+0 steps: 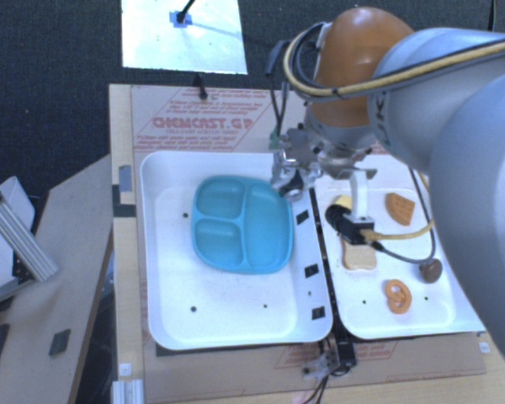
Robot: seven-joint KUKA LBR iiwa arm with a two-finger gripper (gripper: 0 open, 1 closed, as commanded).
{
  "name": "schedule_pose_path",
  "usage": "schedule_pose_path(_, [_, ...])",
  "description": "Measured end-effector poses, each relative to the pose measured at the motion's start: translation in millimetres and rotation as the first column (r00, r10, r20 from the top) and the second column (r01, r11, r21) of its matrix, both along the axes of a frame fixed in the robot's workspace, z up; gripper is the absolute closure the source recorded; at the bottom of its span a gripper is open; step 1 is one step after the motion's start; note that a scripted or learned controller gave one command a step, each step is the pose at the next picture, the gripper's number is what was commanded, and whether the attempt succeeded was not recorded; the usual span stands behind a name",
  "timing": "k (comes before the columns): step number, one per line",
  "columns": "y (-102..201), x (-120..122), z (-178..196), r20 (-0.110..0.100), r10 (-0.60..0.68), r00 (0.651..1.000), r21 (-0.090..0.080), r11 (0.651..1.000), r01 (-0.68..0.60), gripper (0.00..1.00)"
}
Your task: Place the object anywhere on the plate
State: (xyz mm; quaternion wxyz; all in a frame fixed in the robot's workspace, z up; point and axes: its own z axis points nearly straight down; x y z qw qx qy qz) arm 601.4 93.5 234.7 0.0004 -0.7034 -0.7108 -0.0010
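Over the bench, seen from above at a slant:

Left bin: shallow white plastic bin (164, 310), sitting just beside its twin, the two divided by a dark seam with black clips.
Plate: light blue plastic plate with three compartments (240, 224), lying flat in the upper middle of the left bin, its right edge near the seam.
Right bin: shallow white plastic bin (421, 314), partly covered by the arm.
Arm: grey KUKA arm with an orange band (362, 45), reaching in from the right, cables looped round the wrist.
Gripper: metal two-finger gripper (288, 182), hanging over the upper right corner of the blue plate, close to the seam; whether it is wide, narrow or holding anything cannot be told, as the tips are blurred.
Toast: pale slice of toy bread (359, 256), flat in the right bin, near the seam.
Waffle: orange toy wedge with a grid pattern (400, 208), upper part of the right bin.
Pretzel: small orange-brown toy pretzel (396, 295), lower part of the right bin.
Brown piece: small dark brown rounded object (430, 269), beside the pretzel, nature unclear.
Yellow piece: small yellow item (343, 202), above the toast, partly hidden.
Sheet: labelled board (202, 116) under both bins.
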Motion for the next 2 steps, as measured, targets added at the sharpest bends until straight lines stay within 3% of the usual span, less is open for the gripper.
schedule_pose_path(1, [55.8, 19.5, -11.0, 0.002, 0.000, 1.000, 0.000, 1.000, 0.000, 1.00])
schedule_pose_path(2, [52.1, 19.2, -10.4, 0.001, -0.004, 1.000, -0.002, 1.000, 0.004, 0.00])
